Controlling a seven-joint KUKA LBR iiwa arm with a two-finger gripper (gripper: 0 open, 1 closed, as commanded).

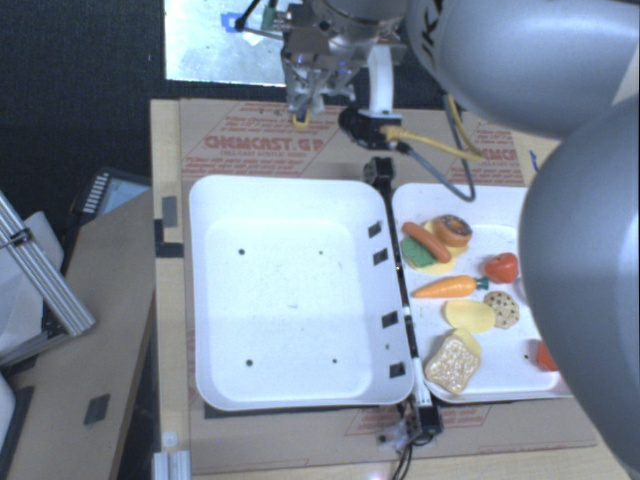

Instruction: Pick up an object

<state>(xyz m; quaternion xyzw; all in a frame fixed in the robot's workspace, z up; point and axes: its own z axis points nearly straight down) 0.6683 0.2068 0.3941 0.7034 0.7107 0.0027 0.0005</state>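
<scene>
Claw point(303, 108) hangs above the counter point(250, 138) behind the left bin point(290, 288); can't tell how far open, w/ a small yellow bit at its tips. Toy food sits in the right bin point(500, 383): carrot point(445, 288), bread slice point(453, 365), tomato point(502, 266), cookie point(503, 308).

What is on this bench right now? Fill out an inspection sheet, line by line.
Surface: brown printed board bearing two white bins; left bin with a few dark specks.
Job's things: in the right bin, a carrot, bread slice, hot dog, tomato, cookie, doughnut, yellow piece.
Clutter: nothing seen.
Tool: tool hangs above the board beyond the left bin, apart from the food.
Cables: yellow cable and grey cable near the right bin.
Surroundings: metal rail at left; dark floor.
</scene>
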